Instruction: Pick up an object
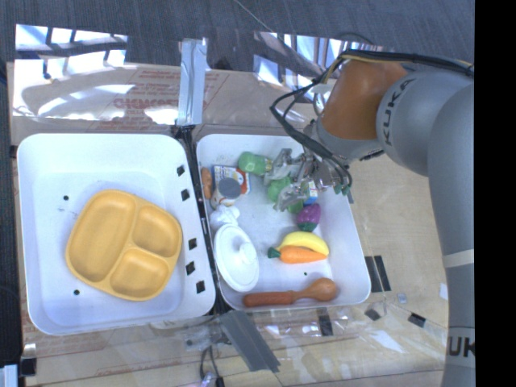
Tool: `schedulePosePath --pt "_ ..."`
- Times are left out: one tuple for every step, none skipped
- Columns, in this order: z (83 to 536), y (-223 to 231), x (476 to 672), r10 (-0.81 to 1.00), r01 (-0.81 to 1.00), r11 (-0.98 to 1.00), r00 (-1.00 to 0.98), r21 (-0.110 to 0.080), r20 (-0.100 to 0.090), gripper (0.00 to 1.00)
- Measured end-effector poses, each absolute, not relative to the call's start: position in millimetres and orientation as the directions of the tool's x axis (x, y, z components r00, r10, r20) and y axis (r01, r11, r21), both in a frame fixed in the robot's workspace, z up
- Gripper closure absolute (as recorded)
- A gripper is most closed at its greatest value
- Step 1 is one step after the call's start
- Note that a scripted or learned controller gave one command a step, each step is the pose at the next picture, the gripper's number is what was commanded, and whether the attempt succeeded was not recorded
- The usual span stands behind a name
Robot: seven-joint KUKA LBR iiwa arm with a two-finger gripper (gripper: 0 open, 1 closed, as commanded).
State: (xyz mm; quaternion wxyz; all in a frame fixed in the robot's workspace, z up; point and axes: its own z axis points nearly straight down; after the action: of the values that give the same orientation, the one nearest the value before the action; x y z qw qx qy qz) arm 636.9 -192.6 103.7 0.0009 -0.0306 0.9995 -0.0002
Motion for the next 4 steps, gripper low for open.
schedulePosePath --pt "163 -155 611.6 0.081 0.081 0.997 -0.997 0.000 -0.002 1.00" --pt "226 -132 630.7 0.372 0.372 0.928 -0.928 0.000 -0.005 1.00" --pt "105 -121 583.0 0.254 0.254 0.967 -0.967 0.000 0.008 1.00" --pt "163 -139 575.3 0.301 0.301 0.954 -0.954 0.000 -0.005 1.00"
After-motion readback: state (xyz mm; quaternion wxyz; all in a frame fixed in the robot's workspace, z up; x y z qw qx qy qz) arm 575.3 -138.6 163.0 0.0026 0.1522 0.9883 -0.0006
